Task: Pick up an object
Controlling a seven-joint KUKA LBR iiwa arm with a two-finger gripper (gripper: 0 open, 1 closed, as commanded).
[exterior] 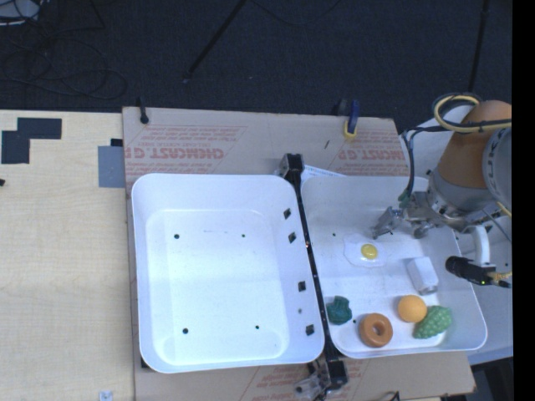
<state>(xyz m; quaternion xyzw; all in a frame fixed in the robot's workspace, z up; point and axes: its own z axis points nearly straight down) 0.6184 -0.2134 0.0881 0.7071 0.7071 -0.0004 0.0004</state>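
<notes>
Jaws [386,221] (grip unreadable, cannot tell) low over right bin [476,328] — just above fried egg [369,252].

From where I hung, the only lettering I could make out was red print on the cardboard sheet [251,140] under the two bins. It stood upside down to the camera, once behind the left bin and again, cut short, behind the right. It looked like "CHEMCAST", though I could not be sure of every letter.
</notes>
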